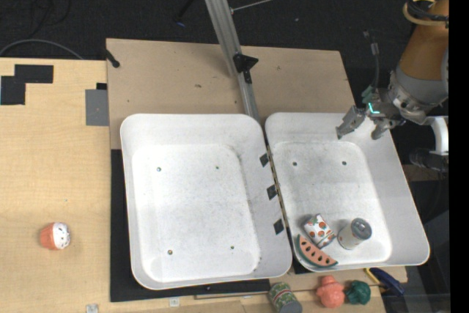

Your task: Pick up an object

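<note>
I see my gripper (364, 123) hanging over the far right corner of the right bin (381, 172), its two fingers spread apart with nothing between them. The things I could pick lie well away from it, bunched at the near edge of that same bin. A small red-and-white patterned block (318, 229) sits tilted, one corner pointing far and left. Just right of it, almost touching, is a grey cylinder (355, 233), which lies with its long axis running left-near to right-far and its round end facing right. Just near of the block, a watermelon-slice toy (316, 251) lies against the bin's near wall, its long axis running left to right with a slight slant. The bin floor between the fingers and this cluster is bare. The left bin (190, 194) lies beside it. Outside the bins, I see a pink toy (330, 292) and a green toy (358, 292) on the near edge of the bench, and a small red-and-white ball (55, 236) far off to the left.
</note>
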`<control>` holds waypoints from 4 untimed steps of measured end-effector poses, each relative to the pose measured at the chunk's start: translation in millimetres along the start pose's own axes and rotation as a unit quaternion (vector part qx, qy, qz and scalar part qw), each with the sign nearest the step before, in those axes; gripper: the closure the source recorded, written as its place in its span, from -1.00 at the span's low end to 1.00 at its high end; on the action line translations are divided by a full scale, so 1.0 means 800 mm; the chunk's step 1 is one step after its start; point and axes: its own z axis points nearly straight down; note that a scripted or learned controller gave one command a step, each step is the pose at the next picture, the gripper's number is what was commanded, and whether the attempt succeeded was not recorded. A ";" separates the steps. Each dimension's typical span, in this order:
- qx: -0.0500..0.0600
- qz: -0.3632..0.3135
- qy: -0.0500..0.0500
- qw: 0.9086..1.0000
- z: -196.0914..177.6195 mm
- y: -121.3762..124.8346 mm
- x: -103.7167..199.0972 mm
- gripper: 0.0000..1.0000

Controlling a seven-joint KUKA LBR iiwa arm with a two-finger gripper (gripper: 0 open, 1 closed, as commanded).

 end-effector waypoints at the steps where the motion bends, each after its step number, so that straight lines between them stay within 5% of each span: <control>1: -0.002 -0.001 -0.001 1.000 -0.003 0.001 0.000 -1.00; 3: -0.001 -0.001 0.000 1.000 0.126 -0.003 0.004 -1.00; 4: -0.002 -0.003 -0.001 1.000 0.111 -0.002 0.004 1.00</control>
